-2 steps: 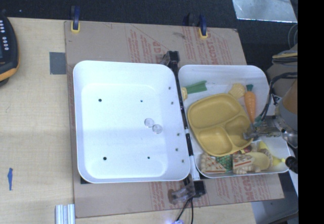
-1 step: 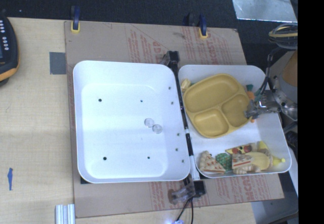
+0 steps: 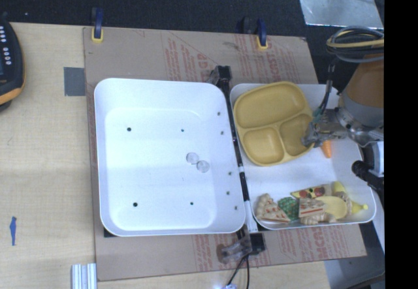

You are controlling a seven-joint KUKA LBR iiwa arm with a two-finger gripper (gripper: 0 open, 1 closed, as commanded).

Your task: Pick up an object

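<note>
Gripper (image 3: 318,136), finger state indeterminable, sits at the right rim of the yellow divided plate (image 3: 271,121), orange object (image 3: 326,149) just beside it

Arm (image 3: 366,95) cut off at right edge, tool (image 3: 318,134) fingers blurred, toy pile (image 3: 307,204) indistinct

left bin (image 3: 117,151): open | right bin (image 3: 287,180): crowded by yellow tray (image 3: 271,121), toys (image 3: 307,206)

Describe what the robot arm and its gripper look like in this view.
The arm comes in from the right as a rounded grey body with a broad orange band. Yellow and black cables loop above it. The gripper is a small dark grey metal assembly; a small orange piece shows just beneath it.
</note>
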